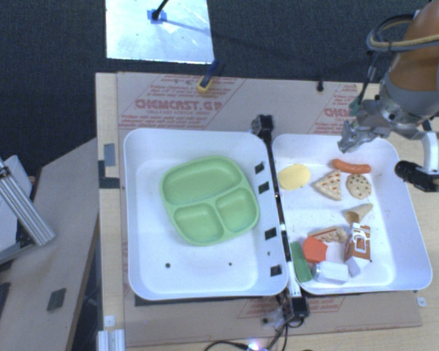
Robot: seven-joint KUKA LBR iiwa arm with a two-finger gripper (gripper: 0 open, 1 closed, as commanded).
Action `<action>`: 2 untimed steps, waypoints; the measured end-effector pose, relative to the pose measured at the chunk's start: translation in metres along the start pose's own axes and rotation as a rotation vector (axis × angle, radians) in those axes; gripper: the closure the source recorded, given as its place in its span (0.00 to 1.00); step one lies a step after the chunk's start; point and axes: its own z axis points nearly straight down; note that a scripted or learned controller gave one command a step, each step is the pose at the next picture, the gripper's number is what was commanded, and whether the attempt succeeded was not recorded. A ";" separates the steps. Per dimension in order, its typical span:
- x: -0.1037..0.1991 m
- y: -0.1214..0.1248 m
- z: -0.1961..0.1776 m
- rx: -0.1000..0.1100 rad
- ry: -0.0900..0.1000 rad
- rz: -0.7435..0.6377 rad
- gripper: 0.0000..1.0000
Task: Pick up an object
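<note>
Left bin (143,218): a shallow white tray bearing one green divided plate (208,199), which lies flat near the middle with its three compartments bare. A black divider (274,203) runs between this bin and its neighbour; it serves here as the landmark for all places.

Right bin (406,225): just right of the divider, toward the far end, lies a yellow disc (293,175). Further right sit a pizza slice (328,186), a round cookie (358,187) and, beyond them at the far rim, a sausage (351,167) — the piece nearest the tool. A small wedge (358,213) lies mid-bin. At the near end, close against the divider, a green strip (300,262) touches an orange-red block (314,249); a fries carton (358,242) and a white block (331,271) crowd beside them.

Gripper (349,143): it hangs over the far rim of the right bin, well right of the divider and just above the sausage's left end. Nothing is seen between its fingertips; whether they stand wide or narrow cannot be told at this size.

Step in hand — approach to a grasp. Judged from the layout, the sausage is the likely target: it lies apart from its neighbours, so the arm would do well to centre over its middle, set the closing direction across its short width, and descend straight. The bin's rim is near and could foul a finger.
</note>
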 end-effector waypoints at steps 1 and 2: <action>0.055 0.001 -0.007 0.001 0.001 0.000 1.00; 0.111 -0.010 0.000 0.003 0.001 0.000 1.00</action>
